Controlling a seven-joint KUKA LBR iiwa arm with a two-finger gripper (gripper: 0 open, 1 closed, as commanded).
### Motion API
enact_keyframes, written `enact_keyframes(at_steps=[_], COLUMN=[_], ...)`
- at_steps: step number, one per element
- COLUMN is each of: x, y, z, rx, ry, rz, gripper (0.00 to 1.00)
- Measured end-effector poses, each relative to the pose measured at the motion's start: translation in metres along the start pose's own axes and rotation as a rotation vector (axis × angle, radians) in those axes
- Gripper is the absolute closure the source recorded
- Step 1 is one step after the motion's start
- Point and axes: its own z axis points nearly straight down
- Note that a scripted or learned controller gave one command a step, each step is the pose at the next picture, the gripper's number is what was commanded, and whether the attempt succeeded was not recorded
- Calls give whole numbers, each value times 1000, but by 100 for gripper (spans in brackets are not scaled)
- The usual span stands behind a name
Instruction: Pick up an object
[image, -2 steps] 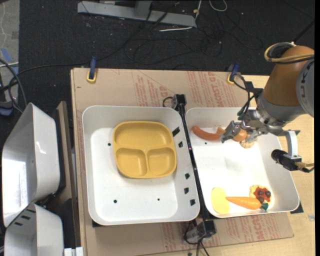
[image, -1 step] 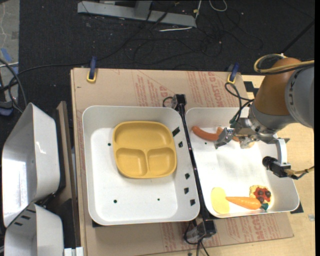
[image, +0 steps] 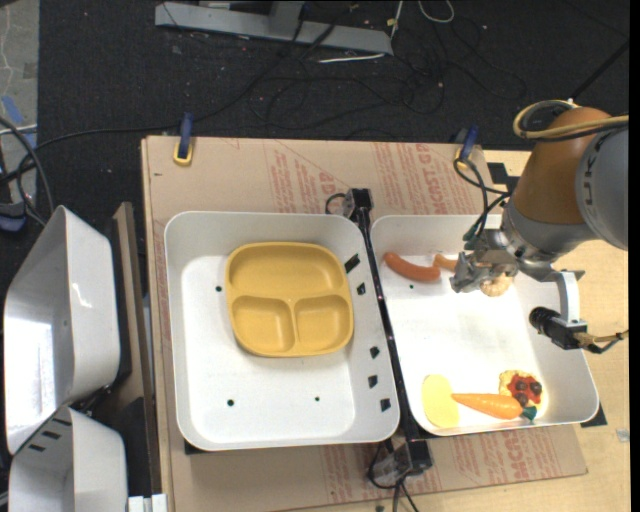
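Observation:
My gripper hangs over the back of the right bin, just right of an orange-red sausage lying near the bin's far wall. A pale, tan lump shows right under the gripper head. At the bin's front lie a yellow disc, an orange carrot and a red-and-green toy. The arm's grey and orange wrist covers the gripper from above.
The left bin holds a yellow divided plate. A black divider strip runs between the bins. White tubs stand off the bench at the left. Cables trail across the dark floor behind.

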Motion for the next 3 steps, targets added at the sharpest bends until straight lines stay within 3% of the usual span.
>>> enact_keyframes(at_steps=[3], x=[-4], y=[4], z=[-123], rx=[-4], ry=[-1], rz=[-4], gripper=[100])
